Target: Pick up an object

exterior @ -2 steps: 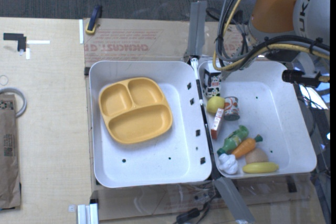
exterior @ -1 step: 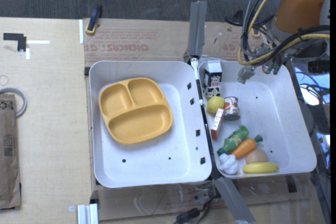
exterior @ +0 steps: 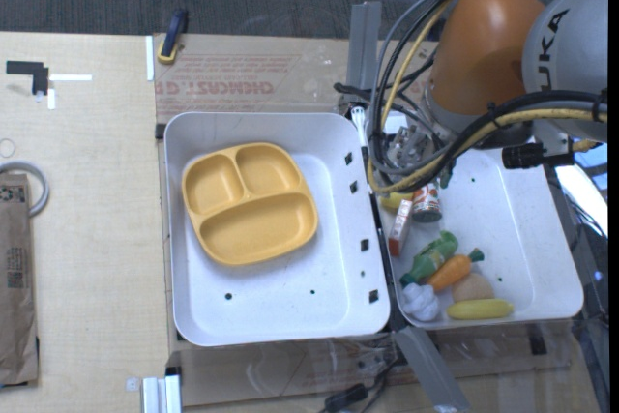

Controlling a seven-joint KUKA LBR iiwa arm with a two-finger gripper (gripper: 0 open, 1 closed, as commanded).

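Over the far left corner of the right bin [exterior: 542, 208] the arm's hand [exterior: 411, 155] hung low amid its cables, its state impossible to tell, while the toy foods, a carrot [exterior: 453, 270] and banana [exterior: 480, 309] among them, lay loose on the bin floor, nothing yet lifted.

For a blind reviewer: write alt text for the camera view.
The arm reaches over the right bin, its gripper low at the far left corner above toy food heaped at the near side. The left bin holds a yellow tray.
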